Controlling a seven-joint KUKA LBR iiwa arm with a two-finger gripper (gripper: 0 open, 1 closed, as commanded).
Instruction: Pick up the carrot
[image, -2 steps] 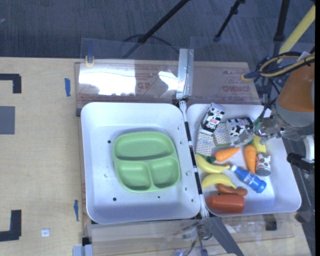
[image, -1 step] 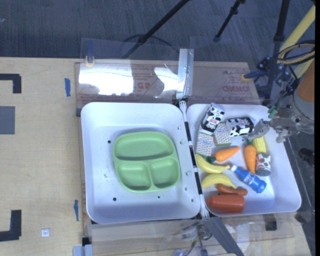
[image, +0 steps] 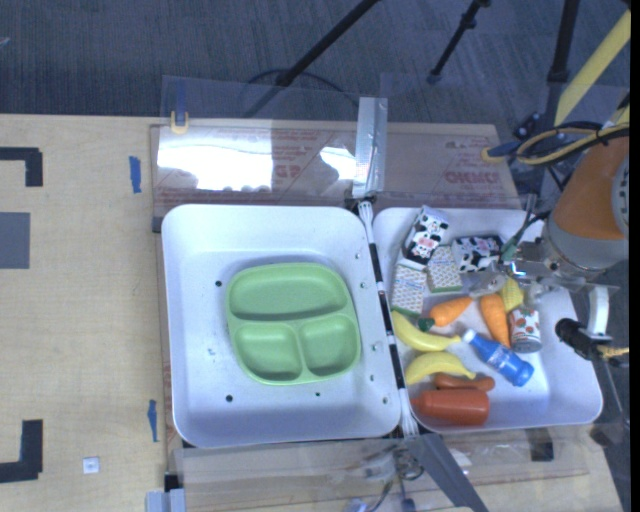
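An orange carrot (image: 494, 316) lies in the right bin (image: 580, 400), pointing toward the front, between a yellow banana and a small can. A second, shorter orange piece (image: 450, 310) lies just to its left. My gripper (image: 520, 277) hangs over the right bin's back right part, just behind and right of the carrot, close above the pile. Nothing shows as held.
The right bin also holds two cow-print cartons (image: 428, 236), cracker boxes (image: 410, 286), bananas (image: 424, 335), a blue bottle (image: 498, 359), a can (image: 525, 329) and a red sausage (image: 452, 404). The left bin (image: 190, 300) bears a green divided plate (image: 293, 321).
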